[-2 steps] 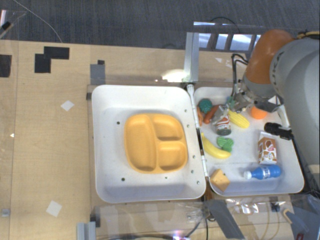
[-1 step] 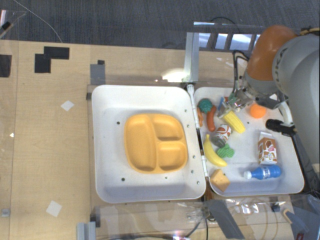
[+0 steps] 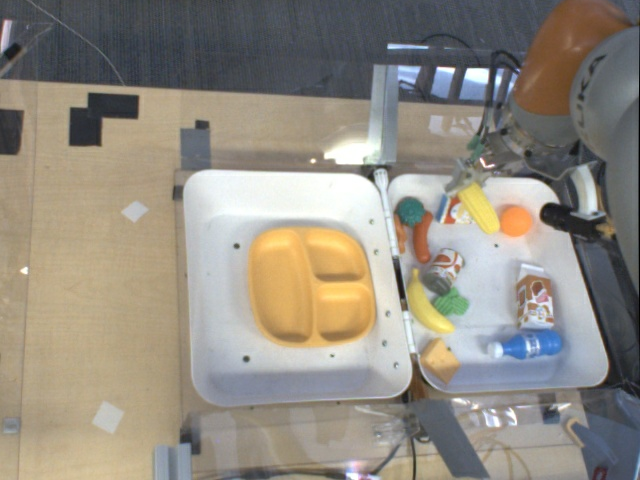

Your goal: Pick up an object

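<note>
Arm [image 3: 590,58]: grey, reaching in from the upper right corner, bent downward toward the left.
Band [image 3: 560,43]: orange, rounded, above the wrist, at the top right.
Wrist [image 3: 530,133]: below the band, cables running along it.
Tool [image 3: 470,173]: small, low at the arm's end, pointing down-left; finger state unclear.

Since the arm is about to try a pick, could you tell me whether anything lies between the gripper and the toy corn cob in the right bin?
Nothing visible does. The gripper is at the far edge of the right bin, just beside the corn cob. A small carton lies against the cob's left side and an orange ball sits to its right, neither between them.
</note>
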Motion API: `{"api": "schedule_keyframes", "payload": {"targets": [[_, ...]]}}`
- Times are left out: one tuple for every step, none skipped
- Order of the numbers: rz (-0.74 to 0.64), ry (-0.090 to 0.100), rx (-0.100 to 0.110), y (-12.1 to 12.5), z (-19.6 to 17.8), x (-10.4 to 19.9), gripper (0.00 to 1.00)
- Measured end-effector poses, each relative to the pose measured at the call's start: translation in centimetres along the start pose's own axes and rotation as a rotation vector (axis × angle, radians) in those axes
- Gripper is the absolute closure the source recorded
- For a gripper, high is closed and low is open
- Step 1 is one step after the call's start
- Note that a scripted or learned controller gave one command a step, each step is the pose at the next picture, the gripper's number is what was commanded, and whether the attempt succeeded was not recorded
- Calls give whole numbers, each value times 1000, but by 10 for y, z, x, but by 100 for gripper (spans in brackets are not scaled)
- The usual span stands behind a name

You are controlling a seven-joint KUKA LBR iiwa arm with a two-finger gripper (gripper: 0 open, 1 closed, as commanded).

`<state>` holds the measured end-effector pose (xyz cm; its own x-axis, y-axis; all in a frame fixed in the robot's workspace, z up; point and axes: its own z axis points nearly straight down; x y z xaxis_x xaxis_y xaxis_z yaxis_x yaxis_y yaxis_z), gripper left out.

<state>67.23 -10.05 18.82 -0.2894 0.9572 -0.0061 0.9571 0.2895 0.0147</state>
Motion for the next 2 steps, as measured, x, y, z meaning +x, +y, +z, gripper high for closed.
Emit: {"api": "schedule_keyframes", "payload": {"targets": [[-2, 1, 3, -2, 65, -1, 100], [324, 3, 5, 15, -1, 55, 100]]}}
